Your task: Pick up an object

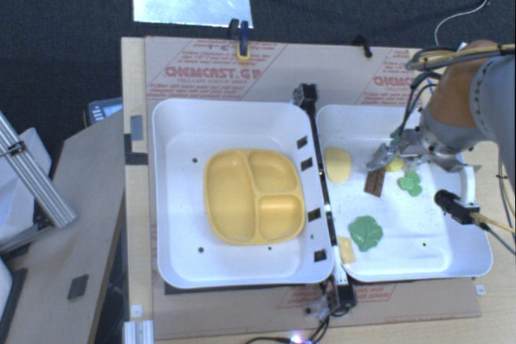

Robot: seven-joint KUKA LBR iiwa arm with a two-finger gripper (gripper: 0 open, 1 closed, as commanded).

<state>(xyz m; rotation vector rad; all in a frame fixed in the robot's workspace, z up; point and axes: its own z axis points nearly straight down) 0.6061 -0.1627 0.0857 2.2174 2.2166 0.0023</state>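
My gripper (386,158) is low in the right bin (451,258), near its middle, on the arm (463,101) that reaches in from the right. A small yellow piece (396,165) lies right against its tip. Just below it a brown block (375,183) leans on the bin floor. A pale yellow rounded object (339,165) sits to the left. A small green piece (409,184) lies to the right of the brown block. Further forward are a larger green leafy object (366,232) and a small yellow wedge (347,251) by the bin's left wall.
The left bin (173,254) holds a yellow divided plate (251,196) at its middle. A black divider with clips (316,173) runs between the bins. A black fitting with cables (455,207) hangs over the right bin's right side.
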